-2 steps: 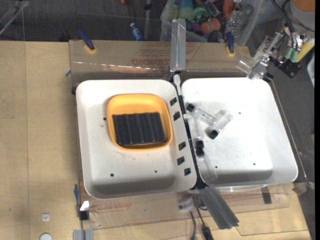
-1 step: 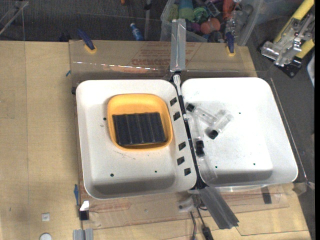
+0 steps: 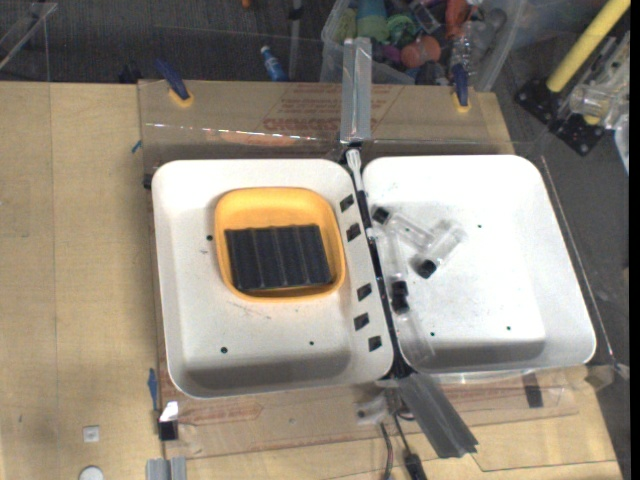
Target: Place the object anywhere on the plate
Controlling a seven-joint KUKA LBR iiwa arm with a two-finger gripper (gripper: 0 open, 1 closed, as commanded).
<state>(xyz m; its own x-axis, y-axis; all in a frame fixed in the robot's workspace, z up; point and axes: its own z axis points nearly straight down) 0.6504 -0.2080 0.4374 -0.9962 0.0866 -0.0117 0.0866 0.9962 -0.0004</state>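
Observation:
A yellow-orange plate with rounded corners lies in the left white bin. A dark, ribbed rectangular object lies flat on the plate and covers most of its floor, slightly toward the near rim. In the right white bin, near the divider, lie clear plastic pieces with a black cap. A small black piece rests close to the divider.
A row of black clips runs along the seam between the two bins. A metal bar stands behind the bins. A clear tub of coloured toys sits beyond the bench, and the bench top spreads to the left.

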